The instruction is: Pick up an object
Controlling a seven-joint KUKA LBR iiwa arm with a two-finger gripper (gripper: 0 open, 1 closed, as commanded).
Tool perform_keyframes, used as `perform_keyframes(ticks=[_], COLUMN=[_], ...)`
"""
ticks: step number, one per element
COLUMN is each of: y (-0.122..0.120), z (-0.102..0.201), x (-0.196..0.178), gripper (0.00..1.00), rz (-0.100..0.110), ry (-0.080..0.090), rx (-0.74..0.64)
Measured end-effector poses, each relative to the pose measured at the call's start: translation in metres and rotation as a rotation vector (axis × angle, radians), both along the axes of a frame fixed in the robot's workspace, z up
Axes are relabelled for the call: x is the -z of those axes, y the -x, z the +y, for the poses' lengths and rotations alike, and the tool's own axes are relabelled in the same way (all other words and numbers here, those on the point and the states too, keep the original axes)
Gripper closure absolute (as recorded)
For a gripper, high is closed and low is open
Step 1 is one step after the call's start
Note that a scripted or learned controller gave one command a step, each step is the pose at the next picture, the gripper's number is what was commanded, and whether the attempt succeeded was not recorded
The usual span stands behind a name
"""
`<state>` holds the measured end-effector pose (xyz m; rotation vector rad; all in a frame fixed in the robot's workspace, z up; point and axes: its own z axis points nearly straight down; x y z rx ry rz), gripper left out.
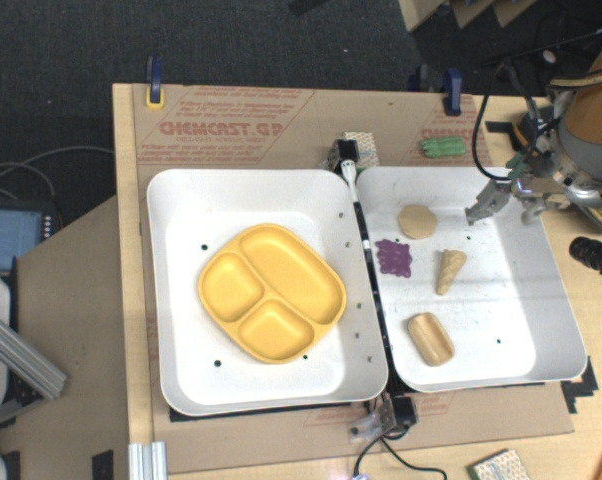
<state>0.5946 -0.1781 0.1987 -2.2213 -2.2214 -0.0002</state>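
Arm at right, jaws low

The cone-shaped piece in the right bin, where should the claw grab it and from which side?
Grip the cone across its wider upper end, coming straight down from above. It lies flat, tapering toward the bin's near side, with free space on both long flanks.

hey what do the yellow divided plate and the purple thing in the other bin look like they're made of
Yellow divided plate: likely moulded plastic, smooth with a soft sheen on its rounded rims. Purple thing: matte and bumpy, like a toy grape bunch, probably plastic or rubber; too small to be sure.
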Motion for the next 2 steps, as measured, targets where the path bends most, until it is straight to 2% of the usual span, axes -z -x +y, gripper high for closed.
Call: perform_keyframes(ticks=[1, 2], y=[0.034, -0.004], z=[0.004, 0.05], x=[0.12, 0.114], gripper=[0.0, 0.0], rz=[0.008, -0.004], ry=[-0.002, 0.001], rx=[0.002, -0.005])
